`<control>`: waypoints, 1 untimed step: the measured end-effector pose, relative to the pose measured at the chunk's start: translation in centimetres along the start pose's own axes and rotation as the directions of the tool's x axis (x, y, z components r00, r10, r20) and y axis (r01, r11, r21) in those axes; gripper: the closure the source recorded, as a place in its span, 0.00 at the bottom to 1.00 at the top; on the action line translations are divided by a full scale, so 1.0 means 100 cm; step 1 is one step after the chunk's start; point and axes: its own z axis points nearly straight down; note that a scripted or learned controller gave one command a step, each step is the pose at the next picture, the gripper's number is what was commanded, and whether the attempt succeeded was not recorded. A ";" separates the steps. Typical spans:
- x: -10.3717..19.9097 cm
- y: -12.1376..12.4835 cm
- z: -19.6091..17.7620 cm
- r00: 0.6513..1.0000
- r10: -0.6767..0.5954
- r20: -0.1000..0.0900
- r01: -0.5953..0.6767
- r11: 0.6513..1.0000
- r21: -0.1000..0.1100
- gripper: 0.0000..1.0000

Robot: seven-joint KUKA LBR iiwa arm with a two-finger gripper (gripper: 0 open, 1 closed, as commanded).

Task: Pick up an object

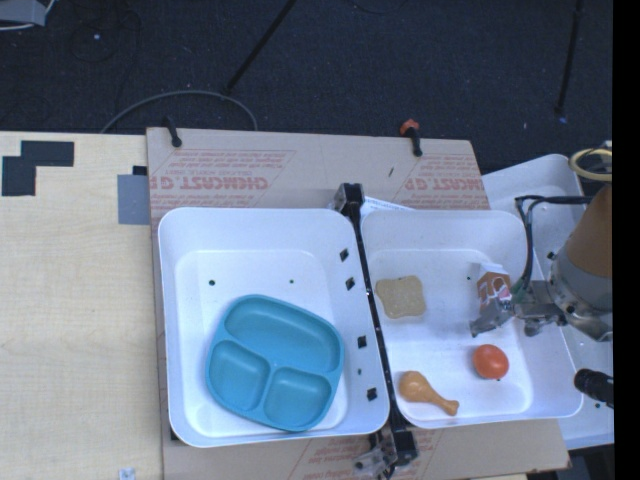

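Far left of the gripper [490, 320], a blue divided plate [275, 362] lies in the left bin [190, 238]. Nearer, in the right bin [440, 230], sit a tan slice [401, 296] and a drumstick [427, 391]. Just below the gripper lies a tomato [490, 362]; whether its jaws are apart cannot be told.

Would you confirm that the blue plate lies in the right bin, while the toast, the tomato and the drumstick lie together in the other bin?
Not quite: the camera view shows the blue plate in the left bin. The toast, the tomato and the drumstick do lie together in the other bin, the right bin.
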 end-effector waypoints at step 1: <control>-0.005 -0.005 0.062 1.000 0.001 0.000 -0.001 1.000 0.000 0.00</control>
